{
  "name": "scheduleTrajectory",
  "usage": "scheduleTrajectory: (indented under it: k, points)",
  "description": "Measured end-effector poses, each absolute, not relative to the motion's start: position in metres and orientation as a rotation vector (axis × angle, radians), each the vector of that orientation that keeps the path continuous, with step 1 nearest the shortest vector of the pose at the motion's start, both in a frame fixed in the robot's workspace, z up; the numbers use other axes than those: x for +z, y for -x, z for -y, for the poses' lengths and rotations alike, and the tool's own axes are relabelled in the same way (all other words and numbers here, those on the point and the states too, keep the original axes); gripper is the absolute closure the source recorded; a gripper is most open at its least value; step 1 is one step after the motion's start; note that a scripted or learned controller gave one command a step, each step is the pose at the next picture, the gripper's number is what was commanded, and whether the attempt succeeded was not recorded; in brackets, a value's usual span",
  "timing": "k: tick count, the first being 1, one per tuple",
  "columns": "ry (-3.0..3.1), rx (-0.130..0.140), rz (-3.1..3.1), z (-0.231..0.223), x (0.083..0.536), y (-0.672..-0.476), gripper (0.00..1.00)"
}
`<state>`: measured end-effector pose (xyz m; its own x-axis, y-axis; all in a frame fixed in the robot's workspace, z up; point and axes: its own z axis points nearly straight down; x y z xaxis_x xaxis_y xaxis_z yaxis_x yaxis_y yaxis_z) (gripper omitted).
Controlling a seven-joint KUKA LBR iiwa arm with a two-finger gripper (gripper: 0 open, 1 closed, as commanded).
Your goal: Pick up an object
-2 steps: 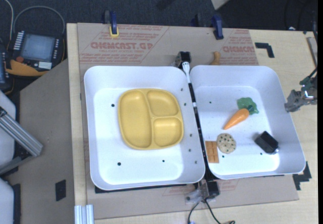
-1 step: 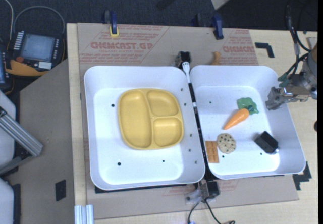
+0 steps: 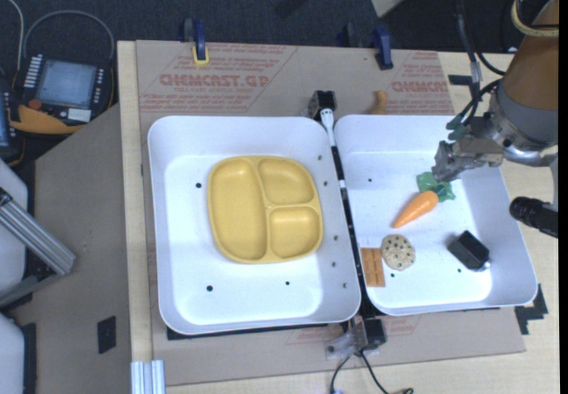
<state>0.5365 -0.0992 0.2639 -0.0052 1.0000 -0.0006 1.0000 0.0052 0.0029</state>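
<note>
— So, where's your target?
— The carrot (image 3: 415, 208) lies in the right bin (image 3: 506, 290), its green top just under the gripper (image 3: 446, 169).
— Fingers?
— Can't tell their state. Centre over the orange body before descending.

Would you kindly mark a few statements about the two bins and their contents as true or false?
1. The yellow divided plate lies in the left bin. True.
2. The toy carrot lies in the left bin. False: it lies in the right bin.
3. The gripper is over the carrot's green top. True.
4. The cookie rests on the yellow plate. False: it lies on the right bin's floor.
5. The black block lies in the right bin. True.
</note>
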Motion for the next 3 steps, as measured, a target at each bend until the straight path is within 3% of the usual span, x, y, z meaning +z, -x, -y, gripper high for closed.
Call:
scheduleTrajectory:
  k: [3]
  points:
    - [-2.219, -0.003, -2.231, -0.054, 0.229, -0.562, 1.0]
